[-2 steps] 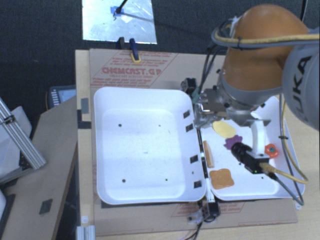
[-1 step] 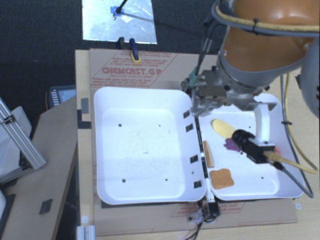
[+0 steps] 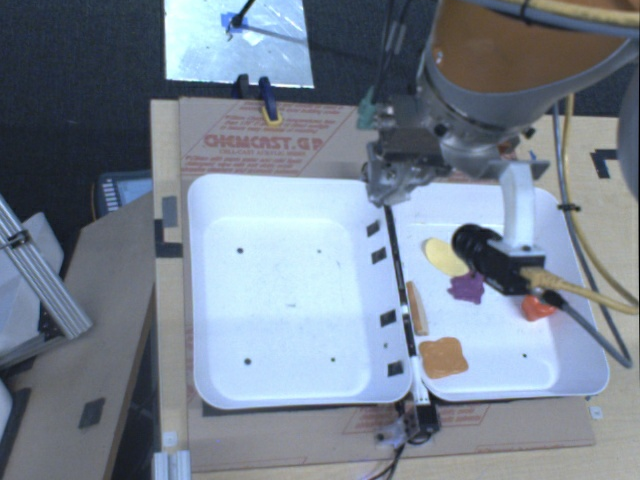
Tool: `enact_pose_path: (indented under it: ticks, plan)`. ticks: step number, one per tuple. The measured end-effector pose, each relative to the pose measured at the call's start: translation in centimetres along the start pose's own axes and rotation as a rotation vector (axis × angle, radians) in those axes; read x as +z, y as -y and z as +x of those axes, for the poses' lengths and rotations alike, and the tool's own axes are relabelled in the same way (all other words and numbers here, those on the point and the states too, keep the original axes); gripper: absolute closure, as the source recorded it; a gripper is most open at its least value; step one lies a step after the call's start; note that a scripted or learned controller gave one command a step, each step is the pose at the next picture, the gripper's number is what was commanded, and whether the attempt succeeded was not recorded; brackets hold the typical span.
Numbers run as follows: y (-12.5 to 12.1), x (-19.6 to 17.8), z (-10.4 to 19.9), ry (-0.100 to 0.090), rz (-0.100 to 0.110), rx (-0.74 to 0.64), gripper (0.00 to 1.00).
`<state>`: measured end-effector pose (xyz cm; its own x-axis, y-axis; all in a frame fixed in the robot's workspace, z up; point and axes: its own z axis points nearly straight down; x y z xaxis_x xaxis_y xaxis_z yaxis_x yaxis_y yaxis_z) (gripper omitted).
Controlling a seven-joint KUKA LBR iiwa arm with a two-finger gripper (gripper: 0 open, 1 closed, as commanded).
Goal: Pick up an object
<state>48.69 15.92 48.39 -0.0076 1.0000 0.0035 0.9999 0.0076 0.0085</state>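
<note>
Gripper (image 3: 392, 183) first: I see it hanging over the far end of the divider between the two bins, right where the left bin (image 3: 215, 388) and the right bin (image 3: 575, 378) meet. Its metal fingers point down at that back rim, but from this slanted angle I cannot tell whether they are apart or together, and I see nothing between them. Above it the arm (image 3: 520, 58) fills the upper right, grey wrist under a wide orange band.

Objects now, all in the right bin. I've got a yellow oval piece (image 3: 443, 256), flat and pale, lying near the middle of the bin just beside a black cylindrical part on the arm's side. Below it sits a small purple lump (image 3: 466, 287), ragged in outline, close to the yellow one but not clearly touching. Further right, an orange-red piece (image 3: 538, 308) peeks out beside the cable. Against the divider I see a thin tan stick (image 3: 418, 308), lying lengthwise along the bin wall. Nearest the front, an orange-brown toast-shaped slab (image 3: 444, 357), squarish with rounded corners, flat on the floor and just below the stick's near end.

Every one of these is lying on the bin floor, well apart from the gripper.
</note>
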Motion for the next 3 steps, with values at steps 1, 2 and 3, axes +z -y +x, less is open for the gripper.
enact_pose_path:
  ticks: [1, 2, 3]
  plan:
    - [0.0, -0.8, -0.2, 0.001, 0.004, -0.003, 1.00]
    - [0.0, -2.4, 5.5, 0.000, 0.005, -0.002, 1.00]
    - [-1.2, -5.2, 7.6, 0.000, 0.003, 0.001, 1.00]
